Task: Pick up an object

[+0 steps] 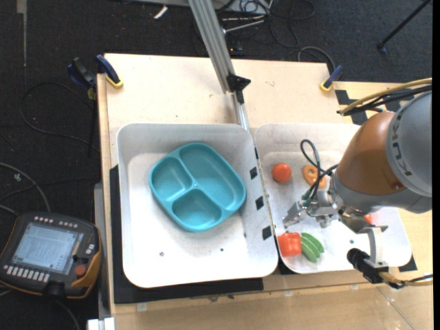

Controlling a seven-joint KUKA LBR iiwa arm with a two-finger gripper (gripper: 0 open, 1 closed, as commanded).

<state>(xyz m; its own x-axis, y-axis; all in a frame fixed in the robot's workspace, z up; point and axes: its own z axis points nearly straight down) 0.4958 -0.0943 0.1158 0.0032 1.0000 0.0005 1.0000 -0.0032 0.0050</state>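
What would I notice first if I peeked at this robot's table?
Probably the big blue divided plate lying in the left white bin. Next, the bulky grey and orange robot arm leaning over the right bin, with its gripper low among small toy foods: a red tomato, a red pepper and a green pod.

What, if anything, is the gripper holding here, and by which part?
Nothing visibly: the gripper hangs in the right bin above the red toy and green toy, no object between its fingers.
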